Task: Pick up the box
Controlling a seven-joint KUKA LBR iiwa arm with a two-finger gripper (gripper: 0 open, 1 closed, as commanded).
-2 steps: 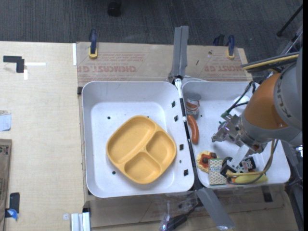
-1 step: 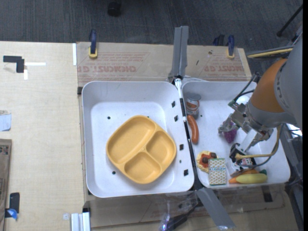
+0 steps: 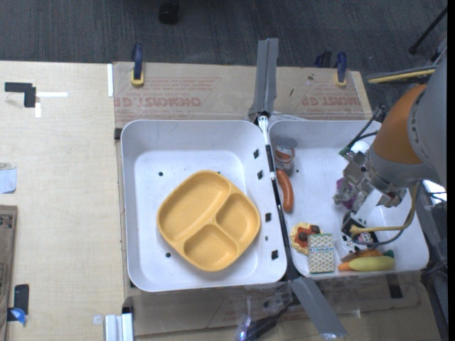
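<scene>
As it lies flat on the floor of the right bin (image 3: 318,180), the box (image 3: 320,253), a small pale green carton, sits below and to the left of the gripper (image 3: 353,179) in the camera view, apart from it and close to the bin's near wall. The gripper hangs low over the bin's middle, and nothing of the box is within its reach. Whether the gripper is spread or pressed together cannot be told from this angle.

- Toy pizza slice (image 3: 304,233): touching the box's upper left corner, lower-left of the gripper.
- Carrot (image 3: 350,265) and banana (image 3: 371,263): just beside the box, directly below the gripper.
- Purple item (image 3: 343,195): at the gripper's left side; contact cannot be judged.
- Sausage (image 3: 286,190): left of the gripper, along the bin's left wall.
- Can (image 3: 284,153): upper-left of the gripper, just above the sausage.
- Left bin (image 3: 142,163): well left of the gripper, holding a yellow divided plate (image 3: 208,221).
</scene>
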